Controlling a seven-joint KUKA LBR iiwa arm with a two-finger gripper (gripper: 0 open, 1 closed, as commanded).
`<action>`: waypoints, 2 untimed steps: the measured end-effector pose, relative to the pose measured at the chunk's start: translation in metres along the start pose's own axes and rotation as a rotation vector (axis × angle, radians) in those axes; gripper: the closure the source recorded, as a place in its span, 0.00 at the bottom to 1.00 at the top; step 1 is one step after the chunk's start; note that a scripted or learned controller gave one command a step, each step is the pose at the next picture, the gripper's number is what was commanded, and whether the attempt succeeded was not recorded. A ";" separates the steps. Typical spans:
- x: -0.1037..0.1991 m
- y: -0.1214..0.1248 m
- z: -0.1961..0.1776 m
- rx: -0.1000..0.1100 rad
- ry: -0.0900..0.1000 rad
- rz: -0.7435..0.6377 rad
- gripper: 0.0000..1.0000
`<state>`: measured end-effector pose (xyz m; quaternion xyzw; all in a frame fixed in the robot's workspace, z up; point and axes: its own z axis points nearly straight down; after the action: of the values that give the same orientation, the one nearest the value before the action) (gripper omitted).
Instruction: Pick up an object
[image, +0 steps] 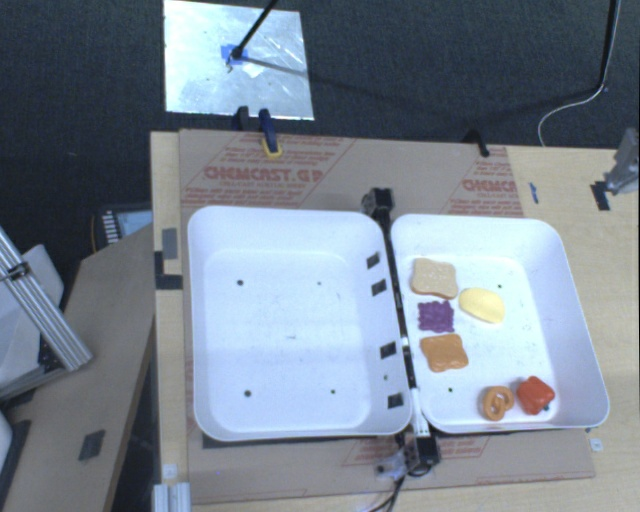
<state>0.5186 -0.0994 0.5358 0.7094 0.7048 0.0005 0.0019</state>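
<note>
- Camera view: two shallow white bins sit side by side on the tabletop, the left bin (290, 225) and the right bin (575, 300), with their inner walls touching.
- Both bins rest on a brown cardboard sheet (330, 165) with red lettering.
- The things to pick from all lie in the right bin, mostly in its left half and near edge.
- A tan toast-like slice (434, 277) lies farthest back, close to the wall between the bins.
- A yellow rounded piece (482, 305) lies just to the right of the slice and slightly nearer.
- A purple lumpy piece (435, 316) sits just near of the tan slice.
- An orange flat slice (444, 352) sits just near of the purple piece; the three form a short column.
- An orange-brown ring (497, 402) lies by the near wall, with a red piece (535, 394) just beside it on the right.
- The gripper (622, 172) appears as a grey shape at the right edge, over the tabletop beyond the right bin's far right corner and well apart from every item. I cannot tell whether it is open or closed.
- A silvery sheet (238, 58) lies on the dark floor beyond the tabletop's far edge.
- A blue and yellow clamp (268, 135) grips the far edge of the cardboard.
</note>
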 end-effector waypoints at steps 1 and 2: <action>0.096 0.015 0.001 0.000 0.004 -0.020 1.00; 0.074 -0.032 0.000 0.000 0.002 -0.006 1.00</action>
<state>0.4875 -0.0252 0.5359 0.7073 0.7069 0.0011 0.0009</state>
